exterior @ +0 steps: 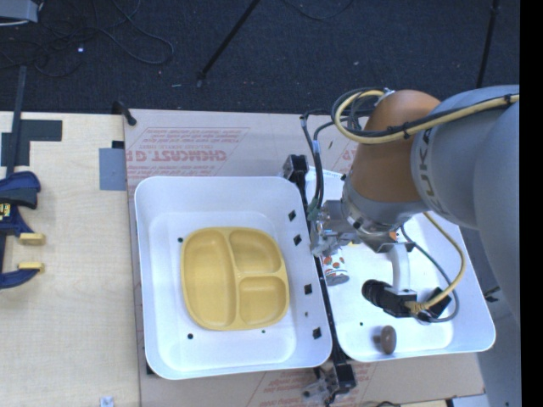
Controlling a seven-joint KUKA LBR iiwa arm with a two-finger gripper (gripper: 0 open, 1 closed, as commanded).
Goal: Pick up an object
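Small patterned object (pixel 337 271) at right bin's (pixel 475 333) left edge, arm bent low above; gripper (pixel 333 248) grip unclear

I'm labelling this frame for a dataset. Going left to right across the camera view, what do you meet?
Blue clamp → yellow tray in the left bin → small spotted object → brown pebble-like object in the right bin.

I'm looking down on a pale wooden bench (pixel 68 312) with a cardboard sheet (pixel 204 147) lying across it. Behind it, dark carpet (pixel 254 41) is showing, with black cables (pixel 110 15) trailing over it. Blue clamps (pixel 17 227) are sitting at the bench's left edge.
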